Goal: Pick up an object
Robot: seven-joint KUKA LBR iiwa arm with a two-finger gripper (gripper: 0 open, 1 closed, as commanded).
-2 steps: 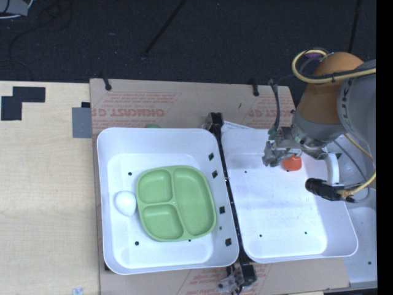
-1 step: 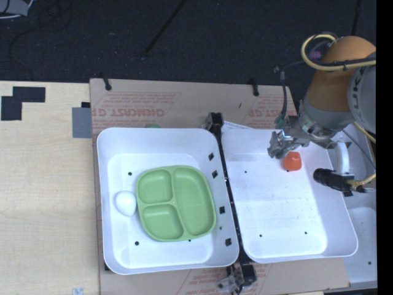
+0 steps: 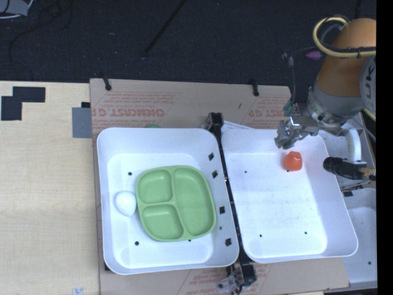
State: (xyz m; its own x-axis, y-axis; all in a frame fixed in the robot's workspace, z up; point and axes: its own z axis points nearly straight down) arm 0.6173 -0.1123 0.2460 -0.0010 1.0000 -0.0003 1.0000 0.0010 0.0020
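Note:
A small orange-red object [image 3: 293, 161] lies in the right bin [image 3: 288, 238], near its far right corner. My gripper [image 3: 287, 136] hangs just above and slightly left of it, over the bin's far rim, apart from the object. In the left bin [image 3: 116, 158] a green three-compartment plate [image 3: 175, 202] rests, and a white egg-shaped object [image 3: 126, 203] sits against the plate's left edge.
A black divider with clips [image 3: 222, 189] runs between the two bins. A black handle-like part [image 3: 344, 166] juts over the right bin's right rim. The grey and orange arm [image 3: 347, 60] stands at the upper right. Brown cardboard [image 3: 184, 103] lies under the bins.

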